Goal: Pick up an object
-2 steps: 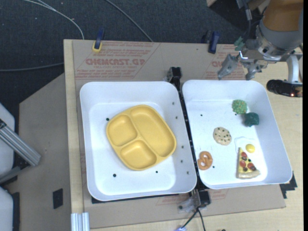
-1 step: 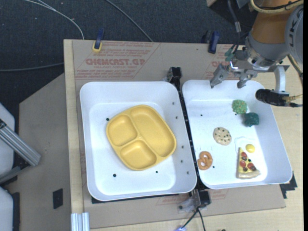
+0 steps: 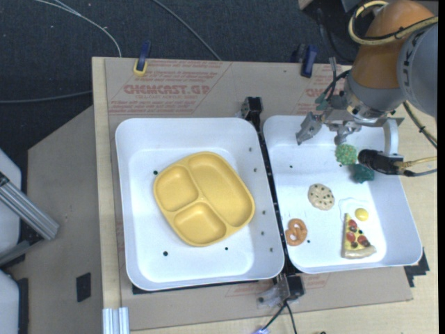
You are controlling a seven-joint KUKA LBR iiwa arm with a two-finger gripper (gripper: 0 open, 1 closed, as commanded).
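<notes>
The right bin (image 3: 396,249) holds several toy foods: a light green broccoli (image 3: 345,153), a dark green piece (image 3: 361,173), a cookie (image 3: 320,196), a pretzel (image 3: 296,232), a pizza slice (image 3: 357,237) and a small yellow piece (image 3: 361,213). My gripper (image 3: 324,136) hangs over the far end of this bin, open, with nothing between its fingers. One finger (image 3: 305,131) points toward the bin's far left corner. The other ends just above the light green broccoli.
The left bin (image 3: 132,186) holds a yellow divided plate (image 3: 202,197). A black clamp (image 3: 252,108) sits between the bins at the far side. Cables (image 3: 407,164) run from the wrist over the right bin's right edge.
</notes>
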